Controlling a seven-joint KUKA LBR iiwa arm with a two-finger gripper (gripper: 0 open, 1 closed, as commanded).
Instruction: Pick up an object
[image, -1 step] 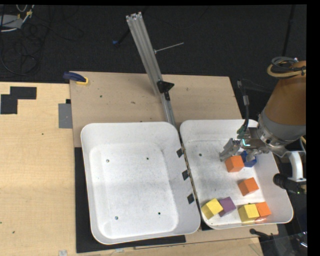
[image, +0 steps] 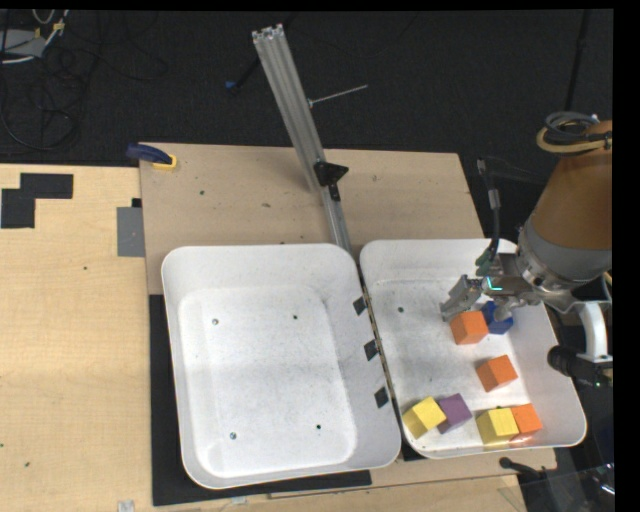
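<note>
Front row in right bin (image: 570, 425): yellow, purple, yellow, orange cubes. Behind them, orange cube (image: 467, 327) sits touching, just below-left of pincer (image: 478, 298); blue block beside it. Pincer grip state: cannot tell.

My single fixed camera sits above the bench (image: 250, 200), looking down at a slant; both white bins (image: 200, 270) fit in frame from moderate distance; the arm (image: 575, 215) enters from the view's right.
</note>
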